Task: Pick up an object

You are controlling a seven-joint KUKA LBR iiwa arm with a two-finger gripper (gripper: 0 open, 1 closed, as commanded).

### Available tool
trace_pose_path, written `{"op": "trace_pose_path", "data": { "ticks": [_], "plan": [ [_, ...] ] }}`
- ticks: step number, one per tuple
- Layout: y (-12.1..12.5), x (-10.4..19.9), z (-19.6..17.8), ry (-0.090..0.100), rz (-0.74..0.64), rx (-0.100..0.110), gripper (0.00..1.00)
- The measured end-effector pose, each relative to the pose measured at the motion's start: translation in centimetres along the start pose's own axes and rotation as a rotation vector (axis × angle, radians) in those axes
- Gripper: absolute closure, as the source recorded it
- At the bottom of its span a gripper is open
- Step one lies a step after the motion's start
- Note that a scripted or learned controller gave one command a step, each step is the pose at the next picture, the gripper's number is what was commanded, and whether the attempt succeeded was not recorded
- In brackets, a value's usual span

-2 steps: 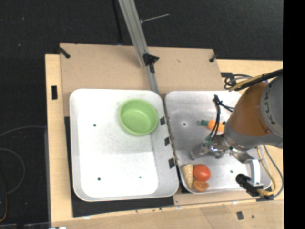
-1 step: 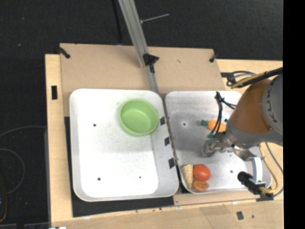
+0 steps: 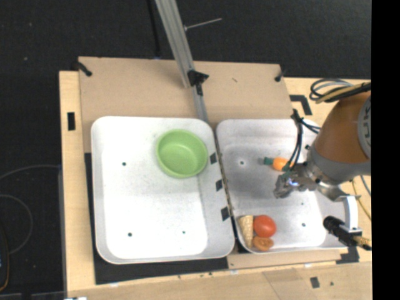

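Nearest the camera, in the front corner of the right bin [image 3: 312,237], three small pieces of toy food lie bunched together: a red tomato [image 3: 265,225], a pale cream piece [image 3: 245,227] touching its left side, and a brownish-orange piece [image 3: 262,243] just in front of it against the bin's rim. All three lie forward and to the left of the gripper [image 3: 290,184], near it but clearly apart. The gripper hangs low over the bin floor on the arm's grey and orange wrist [image 3: 340,144]. Its tip is blurred and dark, so I cannot tell whether it is spread or closed, and nothing can be seen held in it. Just behind the gripper and slightly to its left lies a small toy carrot [image 3: 275,163], orange with a green end. Its long axis runs roughly left to right, green end pointing away from the arm. By my reading it is the closest object to the gripper, so the likeliest pick, calling for a short move backward and a grasp across its narrow width. Well to the left of the gripper, in the left bin [image 3: 125,230], a green bowl [image 3: 182,154] sits upright, and behind the gripper a grey metal post [image 3: 178,36] slants up from the bench.
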State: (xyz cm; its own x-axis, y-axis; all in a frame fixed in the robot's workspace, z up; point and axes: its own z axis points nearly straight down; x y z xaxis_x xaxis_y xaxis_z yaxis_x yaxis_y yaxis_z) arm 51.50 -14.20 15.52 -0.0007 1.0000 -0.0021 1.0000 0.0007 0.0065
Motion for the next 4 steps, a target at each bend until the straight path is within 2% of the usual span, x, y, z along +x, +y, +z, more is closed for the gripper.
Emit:
{"op": "trace_pose_path", "data": {
  "ticks": [1,2,4],
  "plan": [
    [0.3,-0.2,-5.4,-0.001,-0.003,-0.002,1.0],
    [1.5,5.0,-5.0,0.002,-0.002,0.004,1.0],
    [4.1,13.1,-6.2,0.002,-0.002,0.006,1.0]
  ]
}}
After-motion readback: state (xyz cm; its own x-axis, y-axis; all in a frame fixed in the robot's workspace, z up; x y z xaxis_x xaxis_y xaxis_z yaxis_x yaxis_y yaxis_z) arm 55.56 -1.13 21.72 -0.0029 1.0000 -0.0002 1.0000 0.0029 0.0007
